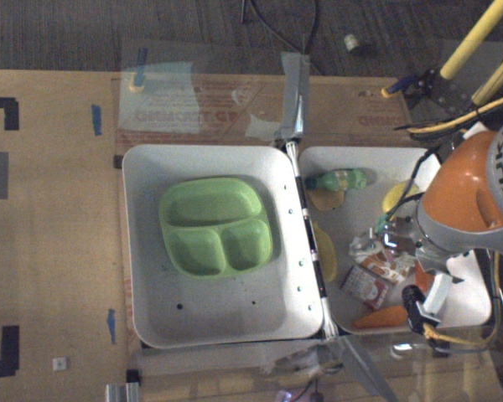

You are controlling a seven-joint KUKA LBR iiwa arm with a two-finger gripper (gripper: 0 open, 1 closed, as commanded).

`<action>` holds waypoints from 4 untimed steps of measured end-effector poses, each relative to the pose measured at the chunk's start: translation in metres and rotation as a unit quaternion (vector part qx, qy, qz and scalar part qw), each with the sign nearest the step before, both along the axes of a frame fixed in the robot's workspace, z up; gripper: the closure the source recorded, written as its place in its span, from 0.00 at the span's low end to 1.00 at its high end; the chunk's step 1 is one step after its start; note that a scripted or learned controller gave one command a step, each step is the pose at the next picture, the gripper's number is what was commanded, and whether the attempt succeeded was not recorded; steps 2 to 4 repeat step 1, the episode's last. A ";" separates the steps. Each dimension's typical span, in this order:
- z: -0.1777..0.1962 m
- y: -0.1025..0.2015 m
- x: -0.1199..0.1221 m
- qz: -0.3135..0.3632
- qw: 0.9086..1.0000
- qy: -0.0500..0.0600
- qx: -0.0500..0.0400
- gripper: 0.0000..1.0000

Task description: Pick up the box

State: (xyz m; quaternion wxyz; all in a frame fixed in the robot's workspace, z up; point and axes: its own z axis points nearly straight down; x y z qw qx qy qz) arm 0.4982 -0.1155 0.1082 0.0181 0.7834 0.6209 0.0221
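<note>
Cardboard-covered bench [50, 249], dark carpet [109, 15] beyond

A matt green plastic tray [216, 226] lies in a smooth white plastic bin [142, 224] on a cardboard-brown bench [50, 249].

arm over the right side, wrist bent downward, gripper [396, 243] low.

reaches in from the right edge, grey body with the orange band [468, 193] large and rounded just above the wrist. angled down and toward the left, grey wrist section below the band, metallic gripper parts jutting leftward from it. trailed by dark cables looping over the band and a yellow cable near the lower edge. finger spacing too cluttered and small to make out from above.
</note>
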 end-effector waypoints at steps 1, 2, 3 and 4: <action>0.018 -0.002 0.007 -0.001 1.000 -0.012 -0.003 1.00; 0.018 -0.002 0.007 -0.001 1.000 -0.012 -0.003 1.00; 0.018 -0.002 0.007 -0.001 1.000 -0.012 -0.003 1.00; 0.018 -0.002 0.007 -0.001 1.000 -0.012 -0.003 1.00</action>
